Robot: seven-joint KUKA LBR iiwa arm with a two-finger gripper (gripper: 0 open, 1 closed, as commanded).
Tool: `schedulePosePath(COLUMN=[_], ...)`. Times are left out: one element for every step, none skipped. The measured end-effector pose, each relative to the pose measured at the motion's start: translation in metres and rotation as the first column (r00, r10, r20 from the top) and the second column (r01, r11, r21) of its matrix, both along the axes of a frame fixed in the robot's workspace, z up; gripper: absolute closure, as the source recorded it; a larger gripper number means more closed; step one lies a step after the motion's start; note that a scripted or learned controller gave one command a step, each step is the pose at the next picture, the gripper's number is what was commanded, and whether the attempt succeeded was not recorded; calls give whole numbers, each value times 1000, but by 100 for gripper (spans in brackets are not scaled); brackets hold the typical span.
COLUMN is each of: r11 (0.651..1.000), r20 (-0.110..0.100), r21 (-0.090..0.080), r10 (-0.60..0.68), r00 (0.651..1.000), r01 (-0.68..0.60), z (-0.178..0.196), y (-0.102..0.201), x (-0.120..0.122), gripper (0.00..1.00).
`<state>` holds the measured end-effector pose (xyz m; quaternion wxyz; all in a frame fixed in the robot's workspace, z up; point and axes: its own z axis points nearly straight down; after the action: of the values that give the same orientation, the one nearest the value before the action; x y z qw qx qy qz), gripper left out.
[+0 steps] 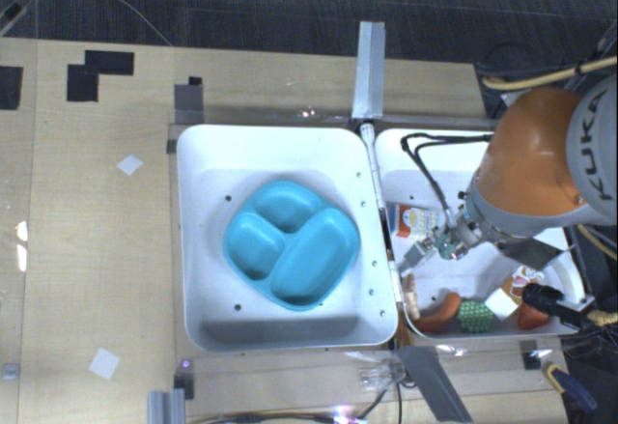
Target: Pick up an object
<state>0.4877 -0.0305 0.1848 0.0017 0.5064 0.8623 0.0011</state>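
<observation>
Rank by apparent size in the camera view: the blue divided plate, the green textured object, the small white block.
1. blue divided plate
2. green textured object
3. small white block, though close to the green object, so that ranking is unsure.

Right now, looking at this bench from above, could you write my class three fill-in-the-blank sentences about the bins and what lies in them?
1. The blue three-compartment plastic dish lies in the ____ white bin.
2. The small green knobbly object lies in the right white bin, near its ____ edge.
3. The band on the grey arm is coloured ____.

Missing words: left; bottom; orange
</observation>
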Motion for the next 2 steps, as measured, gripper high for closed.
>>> schedulePosePath(r11=[998, 974], r20=[1, 2], r21=[0, -1], r10=[-69, 226], r00=[998, 974], r01=[69, -226], z=[0, 1], y=[-26, 17], x=[0, 21], gripper=[0, 0])
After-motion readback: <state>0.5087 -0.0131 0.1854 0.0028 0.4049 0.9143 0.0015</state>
